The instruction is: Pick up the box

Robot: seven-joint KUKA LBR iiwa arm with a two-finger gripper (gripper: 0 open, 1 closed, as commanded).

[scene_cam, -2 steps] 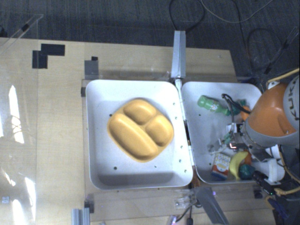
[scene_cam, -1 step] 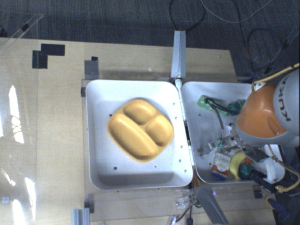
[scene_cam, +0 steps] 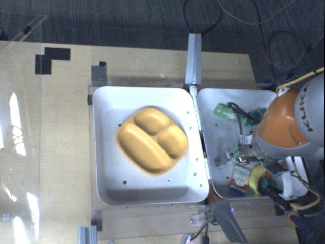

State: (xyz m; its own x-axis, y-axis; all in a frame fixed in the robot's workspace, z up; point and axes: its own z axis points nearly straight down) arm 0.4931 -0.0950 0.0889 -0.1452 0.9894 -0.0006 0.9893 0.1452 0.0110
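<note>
The box is a small orange, white and blue carton. It lies near the front edge of the right bin. The arm's orange band reaches over this bin from the right. My gripper is low in the bin, just behind the box's far end and close to it. The arm's body hides much of the gripper, and nothing shows as held.
A large yellow bun-shaped object lies in the middle of the left bin. In the right bin, a green bottle lies at the back and a yellow-green object touches the box's right side. Black cables run behind the bench.
</note>
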